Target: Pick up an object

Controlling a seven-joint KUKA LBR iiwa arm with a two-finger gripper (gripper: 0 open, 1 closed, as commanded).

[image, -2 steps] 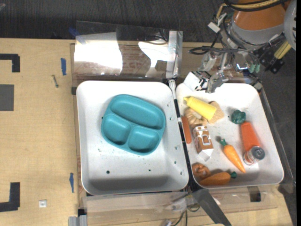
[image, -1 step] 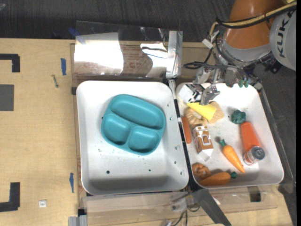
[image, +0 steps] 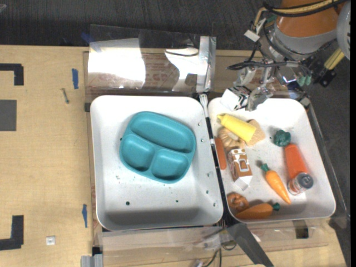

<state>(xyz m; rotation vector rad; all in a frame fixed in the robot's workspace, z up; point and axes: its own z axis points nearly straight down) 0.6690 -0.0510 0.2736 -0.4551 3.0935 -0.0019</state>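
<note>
Wooden bench [image: 44, 166] carries two shallow white bins side by side, dark floor beyond the far edge. Left bin [image: 111, 204] holds a teal divided plate [image: 158, 145], tilted slightly. Arm [image: 306, 15] with orange band comes in from the far right; gripper [image: 253, 96] hangs over the far-left corner of the right bin [image: 320, 166], nothing visibly between its fingers. Can't tell finger spacing, too cluttered with cables. Right bin contents: yellow corn-like piece [image: 240, 127] just near of the gripper, orange-red bottle [image: 296, 168] at right, carrot [image: 275, 183] in the middle, brown-white packet [image: 240, 164] left of it, second carrot [image: 257, 209] along the near wall, small green item [image: 281, 137] far right.
</note>
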